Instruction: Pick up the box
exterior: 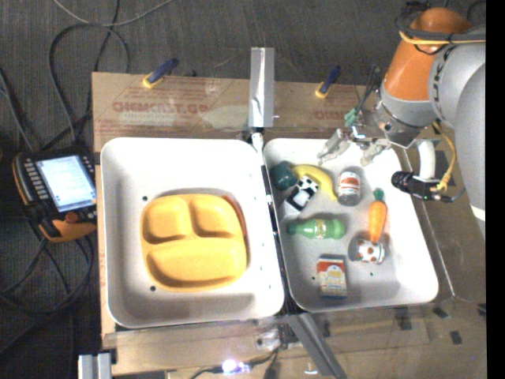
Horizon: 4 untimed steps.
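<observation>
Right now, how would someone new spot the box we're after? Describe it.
Look at the right bin, the one full of small items rather than the one with the yellow tray. Go to its near edge, below the green bottle. The box is the small carton with an orange picture on its face, the only flat-sided item among the cans, carrot and banana.

Brown bench (181, 109), two white bins (114, 212) (422, 279)

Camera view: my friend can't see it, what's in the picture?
A robot gripper hangs open over the right bin's far edge, holding nothing. The small box lies near the front, beside toy foods. The left bin holds a yellow tray.
</observation>
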Tool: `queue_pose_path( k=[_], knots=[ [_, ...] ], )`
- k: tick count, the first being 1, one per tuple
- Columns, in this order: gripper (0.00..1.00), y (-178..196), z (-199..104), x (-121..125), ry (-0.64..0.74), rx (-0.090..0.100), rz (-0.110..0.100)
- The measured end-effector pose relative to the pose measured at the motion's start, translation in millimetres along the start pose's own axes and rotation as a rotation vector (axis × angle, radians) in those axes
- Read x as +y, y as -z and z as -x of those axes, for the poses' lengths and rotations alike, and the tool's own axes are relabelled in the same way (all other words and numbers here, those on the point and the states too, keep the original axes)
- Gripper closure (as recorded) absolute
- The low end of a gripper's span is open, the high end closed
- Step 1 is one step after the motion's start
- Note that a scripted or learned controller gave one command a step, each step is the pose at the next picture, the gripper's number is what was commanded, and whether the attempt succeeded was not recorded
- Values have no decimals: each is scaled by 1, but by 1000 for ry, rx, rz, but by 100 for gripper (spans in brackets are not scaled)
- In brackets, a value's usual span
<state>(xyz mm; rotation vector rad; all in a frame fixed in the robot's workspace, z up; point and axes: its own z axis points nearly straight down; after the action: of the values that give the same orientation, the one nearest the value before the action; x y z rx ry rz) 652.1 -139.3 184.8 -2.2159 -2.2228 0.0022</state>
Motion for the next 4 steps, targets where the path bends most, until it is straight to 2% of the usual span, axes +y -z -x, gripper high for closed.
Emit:
queue_pose_path(
  k=[1, 2, 3, 4],
  knots=[
    [0, -70, -11, -66, 246, -3, 1],
    [0, -95, -13, -161, 359, -7, 16],
    [100, -87, -15, -160, 360, -3, 16],
    [100, -84, -41, -169, 381, 4, -2]
  ],
)
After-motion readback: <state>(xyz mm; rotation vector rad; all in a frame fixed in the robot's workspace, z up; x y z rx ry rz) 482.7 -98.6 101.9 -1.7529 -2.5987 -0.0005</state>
